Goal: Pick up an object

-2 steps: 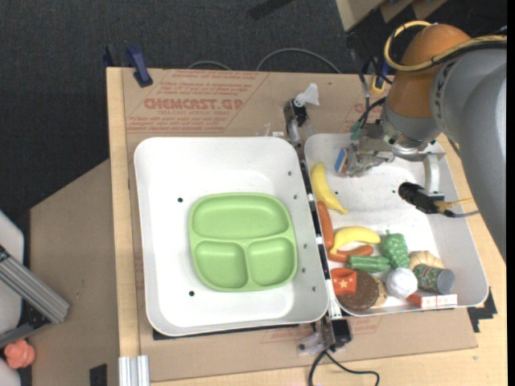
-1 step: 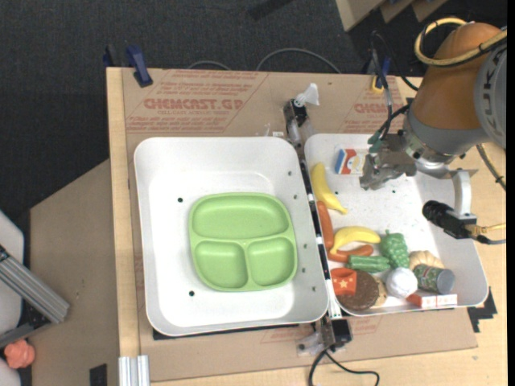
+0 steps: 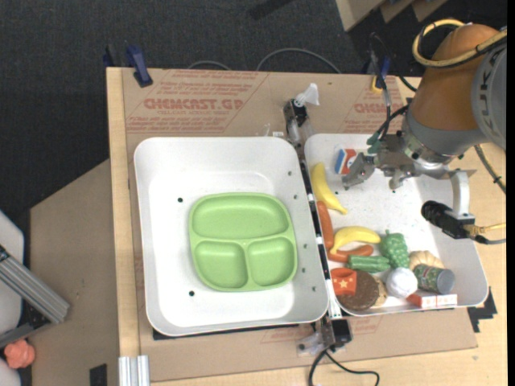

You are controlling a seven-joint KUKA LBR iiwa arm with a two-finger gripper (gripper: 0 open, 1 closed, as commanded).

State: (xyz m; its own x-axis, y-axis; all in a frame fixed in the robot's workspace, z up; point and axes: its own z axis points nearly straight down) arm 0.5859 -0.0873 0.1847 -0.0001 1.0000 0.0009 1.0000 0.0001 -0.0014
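A: Where is the pincer (image 3: 376,175) right now?

B: In the upper part of the right-hand bin (image 3: 451,252), hanging from the grey arm (image 3: 451,103) that comes in from the upper right of the frame. Its two fingers are spread apart, one toward the left near a small red, white and blue carton (image 3: 345,160), the other to the right over bare bin floor. Nothing sits between them.

A: What lies closest to it?

B: That carton, just left of the pincer near the bin's top left corner. Below and left of it a yellow banana (image 3: 326,188) lies along the bin's left wall, and under that a long orange carrot (image 3: 325,223).

A: And farther down?

B: The rest crowd the bin's lower part: a second banana (image 3: 356,236), a green broccoli-like piece (image 3: 394,248), a green cucumber-like piece (image 3: 368,262), a red block with a star (image 3: 344,281), a dark brown round disc (image 3: 362,291), a white ball (image 3: 400,281), and a small can (image 3: 434,278) on its side at the lower right.

A: The other bin?

B: The left bin (image 3: 161,167) holds a green three-compartment plate (image 3: 241,241), lying flat in the middle. Both bins rest on the brown bench (image 3: 209,95).
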